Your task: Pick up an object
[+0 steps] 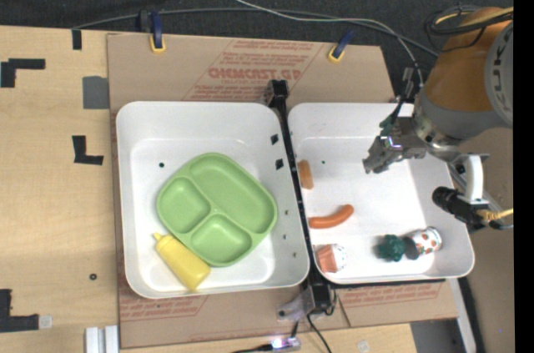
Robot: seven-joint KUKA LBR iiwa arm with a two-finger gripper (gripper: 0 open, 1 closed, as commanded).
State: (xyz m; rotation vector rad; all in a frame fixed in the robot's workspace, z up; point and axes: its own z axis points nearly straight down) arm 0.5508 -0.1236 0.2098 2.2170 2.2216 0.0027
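The gripper (380, 160) hangs over the right bin (367, 119) with nothing between its fingers, which seem slightly apart, so I judge it must next descend on the sausage (331, 217) lying below-left.

Green plate (217, 209) in left bin (133, 126), pincer (382, 158) above right bin (334, 122)
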